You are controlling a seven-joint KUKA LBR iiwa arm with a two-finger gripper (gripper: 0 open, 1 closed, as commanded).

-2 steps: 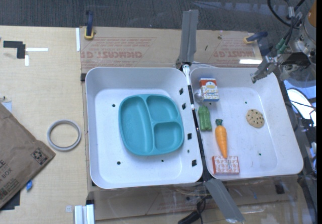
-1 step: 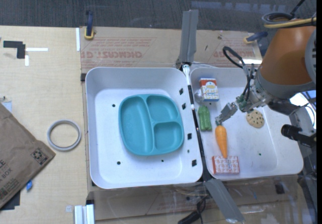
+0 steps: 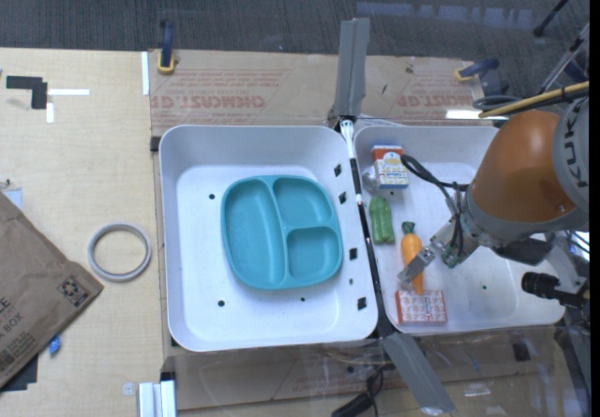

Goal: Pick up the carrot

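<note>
The carrot [image 3: 411, 245] is small and orange with a green top, and it lies in the right bin [image 3: 487, 303] near that bin's left side, pointing toward the front. My gripper [image 3: 413, 269] reaches in from the right and sits low over the carrot's lower end, partly covering it. The grey arm with its orange band [image 3: 525, 171] hides the bin's right half.
A green item [image 3: 380, 218] and a small carton [image 3: 390, 167] lie just behind the carrot. A red-and-white packet [image 3: 420, 307] lies in front of it. The left bin [image 3: 187, 293] holds a teal divided plate [image 3: 281, 230]. A tape roll [image 3: 119, 249] rests on the bench at left.
</note>
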